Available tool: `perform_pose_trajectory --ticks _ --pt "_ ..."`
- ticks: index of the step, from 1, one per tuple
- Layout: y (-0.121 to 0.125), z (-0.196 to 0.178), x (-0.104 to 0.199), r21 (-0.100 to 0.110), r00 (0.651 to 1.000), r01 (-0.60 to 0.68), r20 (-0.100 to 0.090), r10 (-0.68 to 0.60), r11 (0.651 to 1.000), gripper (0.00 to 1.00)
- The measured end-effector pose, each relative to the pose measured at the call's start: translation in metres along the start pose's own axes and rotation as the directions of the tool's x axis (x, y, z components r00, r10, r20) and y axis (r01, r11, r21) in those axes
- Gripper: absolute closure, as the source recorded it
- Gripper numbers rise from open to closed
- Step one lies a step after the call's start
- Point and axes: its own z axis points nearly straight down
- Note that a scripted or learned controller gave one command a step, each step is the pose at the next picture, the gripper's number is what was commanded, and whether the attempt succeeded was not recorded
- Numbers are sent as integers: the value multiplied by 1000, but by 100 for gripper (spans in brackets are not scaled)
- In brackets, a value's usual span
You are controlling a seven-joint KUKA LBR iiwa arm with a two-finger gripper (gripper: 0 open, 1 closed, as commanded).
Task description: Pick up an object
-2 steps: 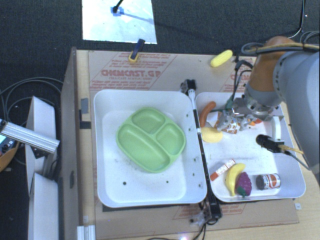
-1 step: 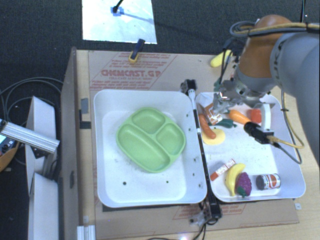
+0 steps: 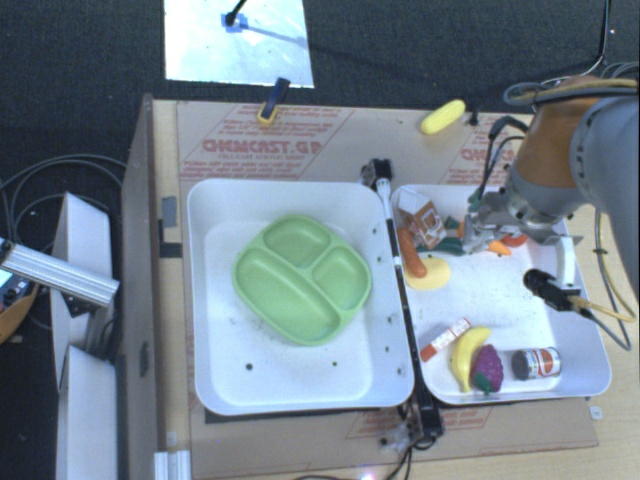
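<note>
My gripper [image 3: 478, 236] is low over the far part of the right bin [image 3: 585, 373], with the grey arm coming in from the right. Just left of it lie a brown packet [image 3: 424, 222], a small green item [image 3: 449, 246], an orange stick-shaped toy [image 3: 410, 254] and a yellow piece [image 3: 432, 274]. An orange item [image 3: 512, 241] pokes out on the gripper's right side. Nearer the front of this bin are a banana [image 3: 462, 353], a purple fruit [image 3: 488, 369], a small can [image 3: 537, 364] and a red-and-white tube [image 3: 445, 338].
The left bin [image 3: 215, 368] holds a green divided plate [image 3: 301, 279]. A yellow object [image 3: 443, 116] lies on the cardboard behind the right bin, and a yellow-and-blue clip [image 3: 271, 102] sits at the cardboard's far edge. A rail [image 3: 395, 268] divides the two bins.
</note>
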Motion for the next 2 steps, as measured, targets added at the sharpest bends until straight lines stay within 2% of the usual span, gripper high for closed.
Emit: perform_pose_trajectory --ticks 1,2 --pt "-29 -109 -38 -12 1000 2 3 -2 1000 100" --pt "4 -106 -5 -7 1000 12 -1 -12 1000 100"
